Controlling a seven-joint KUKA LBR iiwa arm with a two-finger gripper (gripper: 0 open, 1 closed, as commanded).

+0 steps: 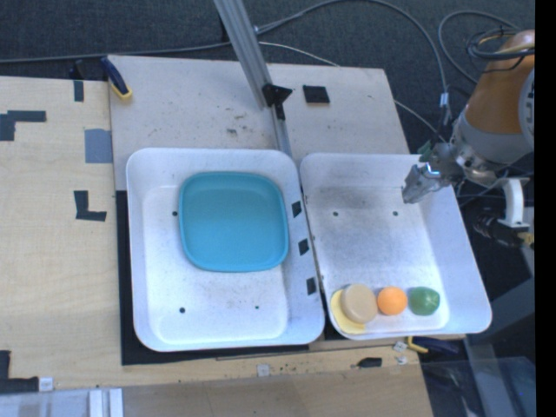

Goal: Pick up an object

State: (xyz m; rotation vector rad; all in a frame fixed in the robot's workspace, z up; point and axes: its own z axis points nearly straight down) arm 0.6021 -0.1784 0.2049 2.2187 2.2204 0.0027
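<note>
Along near edge of right bin (pixel 452 233): three small items in a row. Tan round block (pixel 357 302) at left, sitting on a yellow piece (pixel 340 318); orange ball (pixel 392 301) just beside it; green ball (pixel 423 301) next, nearest the corner. All three touching or nearly so. Left bin (pixel 156 233): held a blue square plate (pixel 233 221), lying flat toward its far side. Farther back, over far right part of right bin: gripper (pixel 419 183), well apart from the three items, nothing seen between its fingers; fingers too blurred, could not tell whether apart or together. Beyond bins: metal pole (pixel 248 46) slanting up across bench, cables (pixel 365 11) on dark floor.
</note>
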